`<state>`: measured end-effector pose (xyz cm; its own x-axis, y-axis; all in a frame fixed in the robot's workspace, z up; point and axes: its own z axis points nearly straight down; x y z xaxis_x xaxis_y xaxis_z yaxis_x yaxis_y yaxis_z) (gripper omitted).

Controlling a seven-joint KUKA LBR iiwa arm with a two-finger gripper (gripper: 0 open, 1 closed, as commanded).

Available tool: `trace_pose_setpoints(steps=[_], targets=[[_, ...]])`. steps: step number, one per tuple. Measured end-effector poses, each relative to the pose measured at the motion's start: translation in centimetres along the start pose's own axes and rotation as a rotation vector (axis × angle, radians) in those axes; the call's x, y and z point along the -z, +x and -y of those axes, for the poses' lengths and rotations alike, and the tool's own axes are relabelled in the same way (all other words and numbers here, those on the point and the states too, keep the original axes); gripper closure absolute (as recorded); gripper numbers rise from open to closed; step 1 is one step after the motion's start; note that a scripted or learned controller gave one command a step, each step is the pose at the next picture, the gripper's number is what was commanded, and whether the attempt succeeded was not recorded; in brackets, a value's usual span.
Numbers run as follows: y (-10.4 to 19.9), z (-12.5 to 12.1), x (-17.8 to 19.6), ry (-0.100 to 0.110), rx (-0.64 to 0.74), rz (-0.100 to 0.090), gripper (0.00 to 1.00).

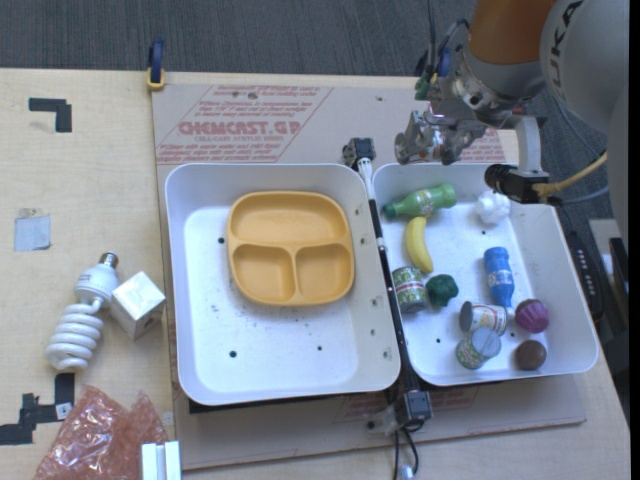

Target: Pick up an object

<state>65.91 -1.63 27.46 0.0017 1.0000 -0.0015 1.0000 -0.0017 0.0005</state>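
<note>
While lying flat, banana [418,245] lengthwise up-down, green bottle [420,202] crosswise.

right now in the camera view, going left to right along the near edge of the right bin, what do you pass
green tin → dark green lump → tipped can → purple ball

The grey arm [590,28] enters from upper right, its orange band [515,13] just above the wrist; the gripper [432,140] hangs below, pointing downward.
</note>
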Motion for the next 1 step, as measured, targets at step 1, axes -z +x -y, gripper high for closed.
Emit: trace_pose_setpoints(steps=[1], targets=[[1.48,-0.01,0.63,-0.001,0.003,0.0,1.0]])
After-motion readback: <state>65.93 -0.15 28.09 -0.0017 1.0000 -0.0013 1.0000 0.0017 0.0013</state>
